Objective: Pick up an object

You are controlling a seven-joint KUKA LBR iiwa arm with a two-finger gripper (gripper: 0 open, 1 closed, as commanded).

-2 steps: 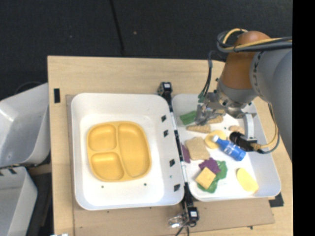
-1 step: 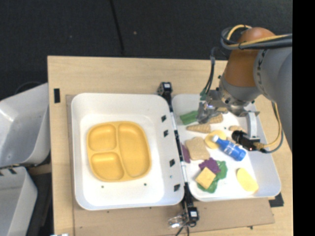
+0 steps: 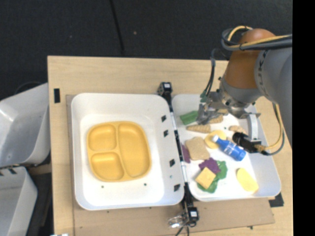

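Wooden bench (image 3: 123, 75): gripper (image 3: 209, 113) low in right bin (image 3: 268, 181) near green piece (image 3: 188, 117); finger state unclear, nothing visibly lifted.

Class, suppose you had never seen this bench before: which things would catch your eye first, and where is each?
First the yellow tray, with three compartments, lying alone in the left bin. Next the arm's orange band at upper right, with the gripper low over the far end of the right bin. Then that bin's bright clutter: a blue bottle, a yellow oval and a green piece beside the gripper.
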